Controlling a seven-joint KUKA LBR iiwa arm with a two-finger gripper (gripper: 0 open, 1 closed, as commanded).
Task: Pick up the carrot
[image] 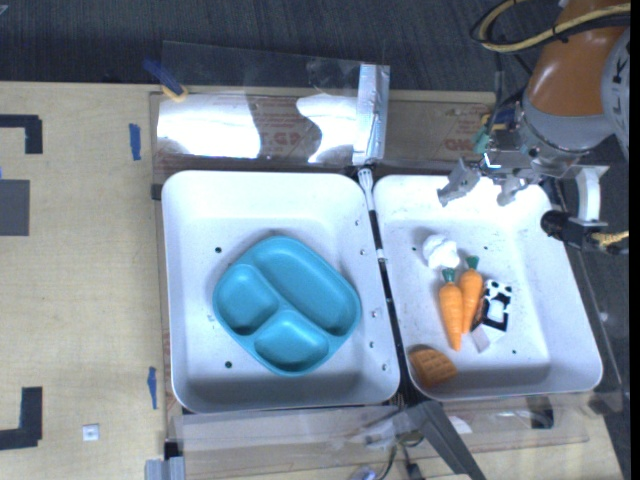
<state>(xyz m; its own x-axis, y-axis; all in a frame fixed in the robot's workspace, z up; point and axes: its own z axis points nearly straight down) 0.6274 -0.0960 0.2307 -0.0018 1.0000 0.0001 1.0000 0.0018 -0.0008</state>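
The carrot (459,306) lies in the right bin (570,368), right of frame centre, just beside a small white object (438,252) above it and a black-and-white item (496,306) to its right. A brown piece (433,366) sits lower. The gripper (484,188) hovers over the bin's upper edge, fingers spread apart and holding nothing. A blue divided tray (287,303) rests in the left bin (190,268).

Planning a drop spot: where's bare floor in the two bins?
Left bin: bare strips around the blue tray, widest along the back wall. Right bin: bare at the back under the gripper, and along the right wall. Crowded mid to front: white object, carrot, black-and-white item, brown piece.
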